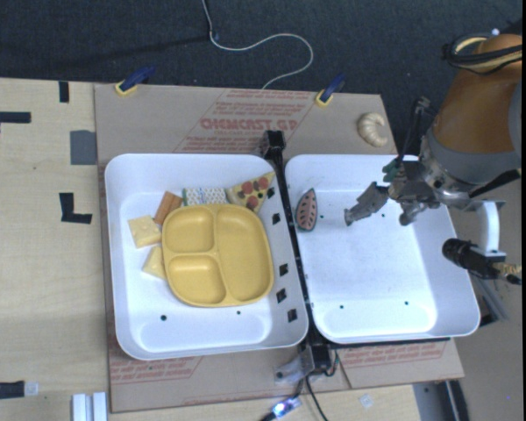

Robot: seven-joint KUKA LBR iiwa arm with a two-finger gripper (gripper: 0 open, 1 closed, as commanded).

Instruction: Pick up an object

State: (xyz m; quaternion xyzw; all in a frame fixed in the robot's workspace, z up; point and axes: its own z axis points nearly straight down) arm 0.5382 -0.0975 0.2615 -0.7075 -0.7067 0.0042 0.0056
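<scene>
Nothing picked yet — the gripper [381, 206] hangs open and empty above the right bin [377, 288], near the small brown oval toy [307, 210] — grasp remains

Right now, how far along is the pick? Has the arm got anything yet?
Nothing looks picked yet. The gripper hangs over the right bin with nothing between its fingers. The nearest thing, a small brown oval object, lies by that bin's left wall, apart from the gripper. The yellow divided plate sits in the left bin. Reaching, closing and lifting all remain.
</scene>
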